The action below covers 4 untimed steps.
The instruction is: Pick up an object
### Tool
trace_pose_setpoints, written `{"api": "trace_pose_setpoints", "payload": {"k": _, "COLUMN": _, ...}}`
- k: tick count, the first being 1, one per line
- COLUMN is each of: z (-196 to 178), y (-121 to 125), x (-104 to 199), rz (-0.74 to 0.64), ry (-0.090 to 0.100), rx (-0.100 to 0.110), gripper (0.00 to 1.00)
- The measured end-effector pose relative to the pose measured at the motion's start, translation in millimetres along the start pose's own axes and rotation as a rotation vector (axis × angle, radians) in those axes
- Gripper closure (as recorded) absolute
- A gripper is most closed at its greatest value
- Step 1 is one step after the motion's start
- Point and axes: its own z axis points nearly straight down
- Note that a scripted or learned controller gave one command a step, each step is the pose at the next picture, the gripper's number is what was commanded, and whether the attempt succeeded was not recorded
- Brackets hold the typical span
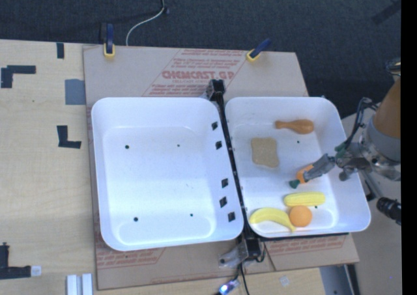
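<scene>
Two shallow white bins sit side by side on the bench: the left bin (156, 170) has nothing in it to pick, so every candidate lies in the right bin (287, 108). Counted from left to right there: one yellow banana (270, 218) against the near wall, one tan slice of bread (264, 152) lying flat in the middle, one brown drumstick (294, 125) toward the far wall, one orange ball (300, 216) touching the banana's right end, one yellow corn cob (304, 200) just above that ball, and one small carrot (301, 175) with a green tip. The gripper (320, 168) hangs low over the right side of that bin, its tip right at the carrot, but I cannot tell whether it grips anything. The likely risk is that the small, rounded carrot slips out or gets nudged toward the corn cob, leaving nothing lifted; the bin's right wall is also close to the wrist and could be bumped.
</scene>
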Motion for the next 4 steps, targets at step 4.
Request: {"api": "trace_pose_setpoints", "payload": {"k": 4, "z": -119, "y": 147, "x": 104, "rz": -0.002, "ry": -0.004, "rx": -0.013, "gripper": 0.0}}
